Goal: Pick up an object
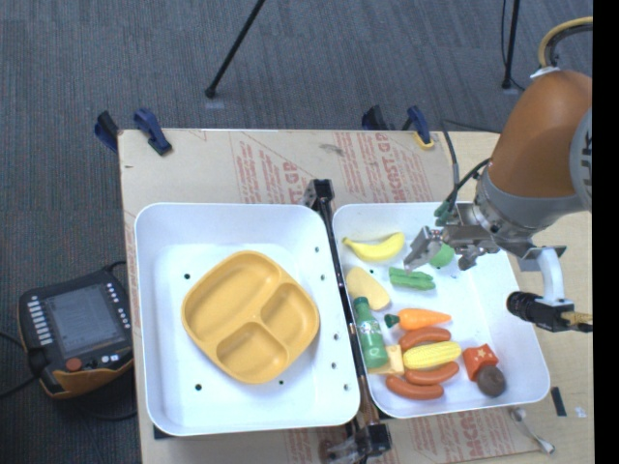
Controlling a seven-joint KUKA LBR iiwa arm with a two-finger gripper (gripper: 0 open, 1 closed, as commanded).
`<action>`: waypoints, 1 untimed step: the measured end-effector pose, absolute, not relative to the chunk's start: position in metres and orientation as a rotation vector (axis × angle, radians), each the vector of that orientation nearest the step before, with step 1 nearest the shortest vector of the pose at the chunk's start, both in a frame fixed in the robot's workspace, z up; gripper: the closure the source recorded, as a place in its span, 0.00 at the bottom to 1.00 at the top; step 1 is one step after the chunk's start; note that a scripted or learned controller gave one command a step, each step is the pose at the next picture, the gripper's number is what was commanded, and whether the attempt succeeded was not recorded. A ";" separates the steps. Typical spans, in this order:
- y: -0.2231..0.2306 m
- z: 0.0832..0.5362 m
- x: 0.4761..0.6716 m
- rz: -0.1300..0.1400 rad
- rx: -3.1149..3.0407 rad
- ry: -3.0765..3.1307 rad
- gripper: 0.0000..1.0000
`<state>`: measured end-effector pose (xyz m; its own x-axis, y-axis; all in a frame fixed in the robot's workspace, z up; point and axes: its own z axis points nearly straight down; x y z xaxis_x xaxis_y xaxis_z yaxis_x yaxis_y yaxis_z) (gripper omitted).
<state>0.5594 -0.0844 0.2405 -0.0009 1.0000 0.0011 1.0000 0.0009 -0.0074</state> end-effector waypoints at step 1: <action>-0.083 0.115 0.525 0.009 -2.213 -2.222 0.00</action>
